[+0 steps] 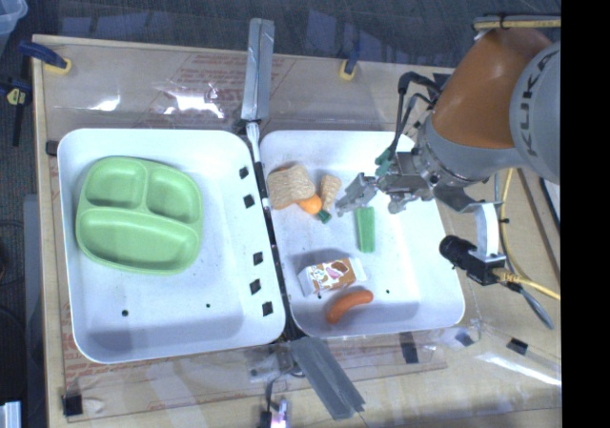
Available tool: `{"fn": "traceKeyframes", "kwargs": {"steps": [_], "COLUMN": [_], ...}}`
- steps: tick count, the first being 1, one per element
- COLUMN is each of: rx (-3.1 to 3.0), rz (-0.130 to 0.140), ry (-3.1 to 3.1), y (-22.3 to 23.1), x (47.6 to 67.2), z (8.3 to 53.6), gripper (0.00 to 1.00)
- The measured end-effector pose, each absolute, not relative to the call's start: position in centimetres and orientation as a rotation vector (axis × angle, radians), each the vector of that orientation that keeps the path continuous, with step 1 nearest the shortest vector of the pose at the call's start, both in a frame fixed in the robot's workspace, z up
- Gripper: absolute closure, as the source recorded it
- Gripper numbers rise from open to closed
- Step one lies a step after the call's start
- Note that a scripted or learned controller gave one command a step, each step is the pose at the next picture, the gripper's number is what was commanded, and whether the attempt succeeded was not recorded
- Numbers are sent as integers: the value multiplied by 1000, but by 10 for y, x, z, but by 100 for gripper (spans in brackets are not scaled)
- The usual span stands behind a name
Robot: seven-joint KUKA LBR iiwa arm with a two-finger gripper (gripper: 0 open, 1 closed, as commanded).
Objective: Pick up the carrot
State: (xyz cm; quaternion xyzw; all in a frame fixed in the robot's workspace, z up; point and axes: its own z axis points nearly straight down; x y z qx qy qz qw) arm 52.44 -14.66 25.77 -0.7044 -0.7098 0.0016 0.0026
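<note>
Camera view: my gripper (pixel 370 192) hangs over the right bin (pixel 419 295), fingers apart, gripping nothing. The carrot (pixel 313 206) lies left of it, apart, touching the bread slice (pixel 290 185). Count: one carrot, one bread slice, one sausage (pixel 348 303), one green plate (pixel 139 214). The carrot is small, orange, with a green tip.

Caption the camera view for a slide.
End effector hovers over the right white bin, beside the small orange carrot.

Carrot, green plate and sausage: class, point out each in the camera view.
carrot (pixel 311 205): camera view, on its orange body.
green plate (pixel 139 213): camera view, on its middle divider.
sausage (pixel 349 304): camera view, on its middle.
</note>
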Motion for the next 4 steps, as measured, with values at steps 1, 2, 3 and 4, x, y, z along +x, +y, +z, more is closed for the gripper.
{"fn": "traceKeyframes", "kwargs": {"steps": [1, 2, 3, 4], "rx": [-2190, -1850, -1844, -1821], "rz": [7, 3, 6, 2], "ry": [-2246, -2534, -2536, -2557], "y": [-141, -162, -163, -135], "x": [568, 605, 605, 601], "z": [208, 90, 99, 175], "gripper": [0, 0, 100, 100]}}
